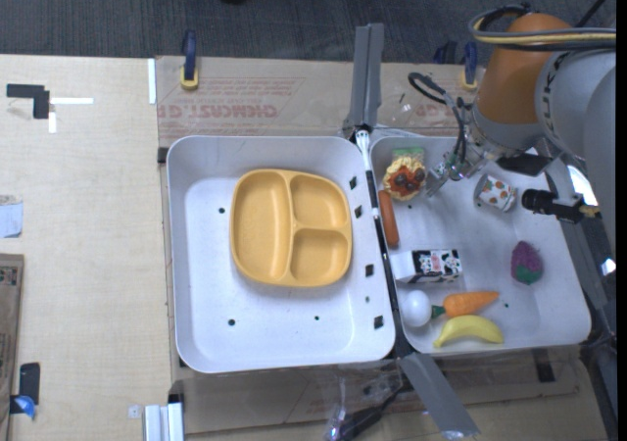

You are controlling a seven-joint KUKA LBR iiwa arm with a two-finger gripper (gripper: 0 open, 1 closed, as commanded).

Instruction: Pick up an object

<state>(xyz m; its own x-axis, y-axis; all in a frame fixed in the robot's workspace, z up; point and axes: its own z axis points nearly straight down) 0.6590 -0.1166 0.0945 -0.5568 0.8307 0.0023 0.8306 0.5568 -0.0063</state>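
Shiny metal tool [439, 174] low beside the round red and yellow toy food [405, 175], likely to grab it. Cannot tell if clenched.

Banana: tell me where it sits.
The banana lies at the right bin's near edge, just below the carrot, right of the white egg.
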